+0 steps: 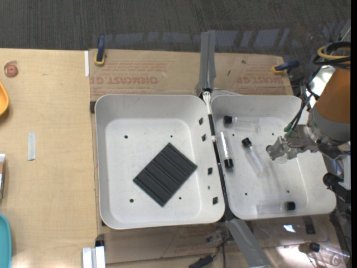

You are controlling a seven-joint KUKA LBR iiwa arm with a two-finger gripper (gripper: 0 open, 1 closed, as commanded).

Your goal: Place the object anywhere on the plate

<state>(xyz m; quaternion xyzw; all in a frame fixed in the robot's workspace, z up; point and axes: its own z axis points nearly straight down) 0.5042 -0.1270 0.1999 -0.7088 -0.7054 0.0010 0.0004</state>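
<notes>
One mirrored word, "CHEMCAST GP", repeats across brown sheet [167, 74] behind bins [100, 149].

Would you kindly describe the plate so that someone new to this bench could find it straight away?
Start with the two white bins side by side and take the left bin. The plate lies flat near its middle, turned at an angle to the bin's walls. It is a dark grey ribbed rectangle, unlike the clear, black-capped tubes in the right bin, where the claw is.
</notes>
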